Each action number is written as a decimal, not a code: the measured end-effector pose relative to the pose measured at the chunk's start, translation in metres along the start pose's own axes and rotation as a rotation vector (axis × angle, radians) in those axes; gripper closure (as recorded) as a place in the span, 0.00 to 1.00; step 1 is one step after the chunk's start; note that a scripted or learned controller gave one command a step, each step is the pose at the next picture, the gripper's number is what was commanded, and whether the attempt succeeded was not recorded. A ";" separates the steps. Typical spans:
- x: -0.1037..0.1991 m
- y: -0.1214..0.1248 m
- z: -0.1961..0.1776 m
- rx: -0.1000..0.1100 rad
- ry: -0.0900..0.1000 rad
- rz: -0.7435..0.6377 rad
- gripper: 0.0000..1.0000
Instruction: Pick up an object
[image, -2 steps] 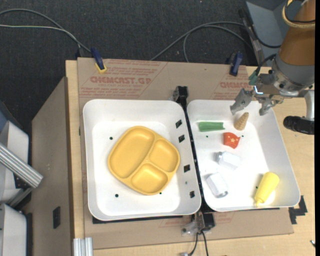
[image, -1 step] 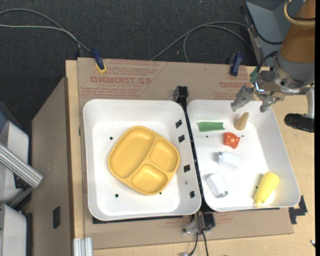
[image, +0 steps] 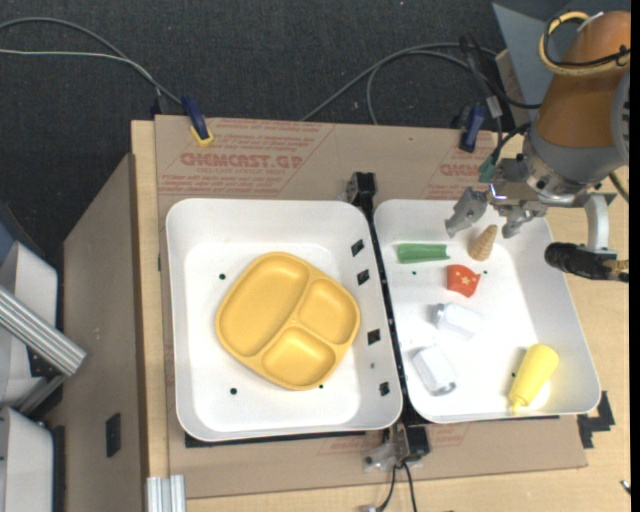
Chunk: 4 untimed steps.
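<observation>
The gripper (image: 487, 212) hangs with its fingers spread apart and nothing between them, so no pick is made yet. The arm (image: 585, 80) leans in from the far right, wrist pointing down over the right bin (image: 570, 300). The beige cone (image: 484, 241) stands just below the fingertips.

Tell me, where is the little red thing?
The red thing lies in the right bin, between the green piece and the tan cone.
</observation>
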<state>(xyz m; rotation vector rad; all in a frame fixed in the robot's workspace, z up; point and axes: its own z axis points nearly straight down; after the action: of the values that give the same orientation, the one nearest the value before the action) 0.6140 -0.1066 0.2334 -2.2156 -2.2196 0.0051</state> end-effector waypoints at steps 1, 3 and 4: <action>-0.003 0.006 0.061 0.002 0.000 0.002 0.00; 0.003 0.010 0.106 -0.007 0.000 0.001 1.00; 0.012 0.018 0.054 -0.013 -0.002 -0.001 1.00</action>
<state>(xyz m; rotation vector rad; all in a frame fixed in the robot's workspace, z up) 0.6315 -0.0944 0.1797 -2.2217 -2.2279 -0.0070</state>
